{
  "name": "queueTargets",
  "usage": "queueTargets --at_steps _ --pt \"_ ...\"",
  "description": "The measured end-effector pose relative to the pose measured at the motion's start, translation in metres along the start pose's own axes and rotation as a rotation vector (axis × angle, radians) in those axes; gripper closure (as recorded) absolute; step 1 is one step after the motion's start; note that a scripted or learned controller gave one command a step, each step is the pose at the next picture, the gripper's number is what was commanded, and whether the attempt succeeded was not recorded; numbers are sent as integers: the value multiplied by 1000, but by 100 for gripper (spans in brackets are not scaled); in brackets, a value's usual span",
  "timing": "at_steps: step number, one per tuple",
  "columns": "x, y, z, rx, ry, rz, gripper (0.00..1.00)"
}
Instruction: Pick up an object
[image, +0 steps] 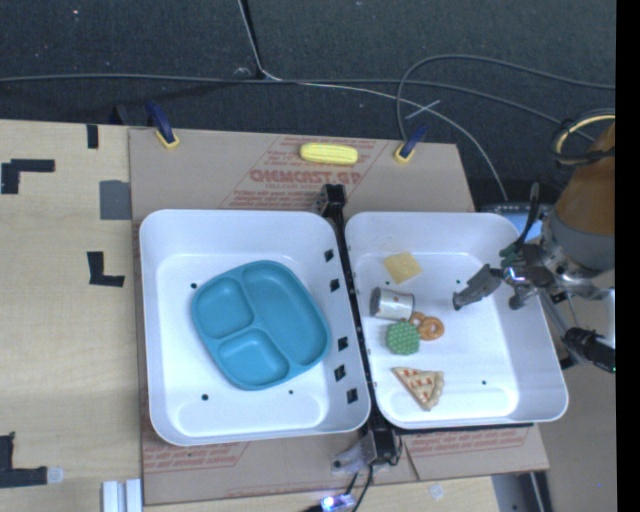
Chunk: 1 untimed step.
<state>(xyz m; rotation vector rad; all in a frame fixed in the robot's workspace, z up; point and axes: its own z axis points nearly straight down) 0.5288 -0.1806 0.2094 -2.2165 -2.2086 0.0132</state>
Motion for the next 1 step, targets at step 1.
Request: queueTargets --at_steps 1 --pt "1 3 -8 -13 -3 -5 0"
